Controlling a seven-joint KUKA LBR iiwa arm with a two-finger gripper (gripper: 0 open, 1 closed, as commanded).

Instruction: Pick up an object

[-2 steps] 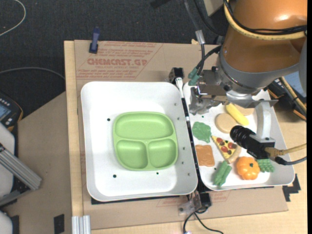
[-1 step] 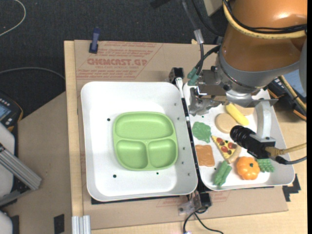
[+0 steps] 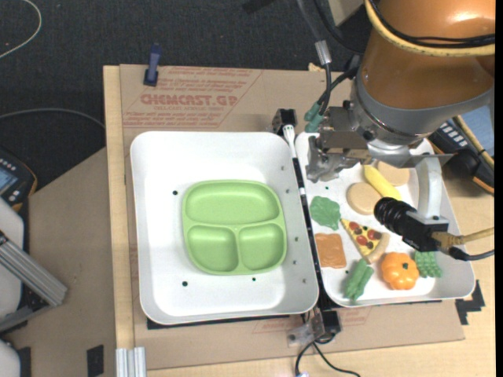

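Toy food [image 3: 369,246] lies beneath the end effector [image 3: 326,167], arm overhead.

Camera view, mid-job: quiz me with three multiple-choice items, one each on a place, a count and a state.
1. Where does the green divided plate lie?
A. left bin
B. right bin
C. on the cardboard

2. How many compartments does that plate have?
A. two
B. three
C. five

3. Where does the pincer stand?
A. above the left bin's middle
B. off the bench
C. over the right bin's far end

Key: 1 A, the plate sits mid left bin. 2 B, one wide section and two small ones. 3 C, it hangs over the right bin, beyond the pizza slice and orange pumpkin.
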